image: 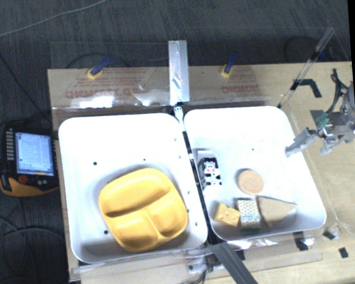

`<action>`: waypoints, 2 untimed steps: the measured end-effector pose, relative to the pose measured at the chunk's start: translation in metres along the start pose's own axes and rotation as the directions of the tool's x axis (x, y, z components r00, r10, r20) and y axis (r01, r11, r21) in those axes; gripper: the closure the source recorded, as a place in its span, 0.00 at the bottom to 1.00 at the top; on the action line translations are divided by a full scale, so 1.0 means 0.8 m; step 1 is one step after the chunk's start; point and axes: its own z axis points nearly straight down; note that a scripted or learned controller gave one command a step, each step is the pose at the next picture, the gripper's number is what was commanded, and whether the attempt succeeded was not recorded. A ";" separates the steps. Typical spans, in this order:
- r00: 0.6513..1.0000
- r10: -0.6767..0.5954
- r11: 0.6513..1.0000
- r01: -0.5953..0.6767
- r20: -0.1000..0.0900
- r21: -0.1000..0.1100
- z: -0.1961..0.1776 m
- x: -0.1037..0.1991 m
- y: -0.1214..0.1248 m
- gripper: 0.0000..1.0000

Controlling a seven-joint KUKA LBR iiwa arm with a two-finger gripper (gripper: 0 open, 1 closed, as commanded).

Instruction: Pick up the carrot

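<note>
Right bin (267,116): round cracker (250,181) mid-floor, cheese cube (227,215), patterned box (249,213) and wedge (277,208) along its near wall; gripper (335,129) beyond its right rim, grip indiscernible.

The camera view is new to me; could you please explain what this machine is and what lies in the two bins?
One camera looks down at a slant on a bench bearing two shallow white bins. A robot arm reaches in from the right; its gripper hangs over the right bin's right rim. The left bin holds a yellow compartment tray. The right bin holds a black-and-white card, a round tan disc, a yellow block, a patterned box and a tan wedge.
</note>
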 end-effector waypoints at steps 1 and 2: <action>0.996 -0.084 0.996 0.084 0.000 0.000 0.093 0.070 0.067 0.00; 0.996 -0.092 0.996 0.092 0.001 0.000 0.149 0.136 0.127 0.00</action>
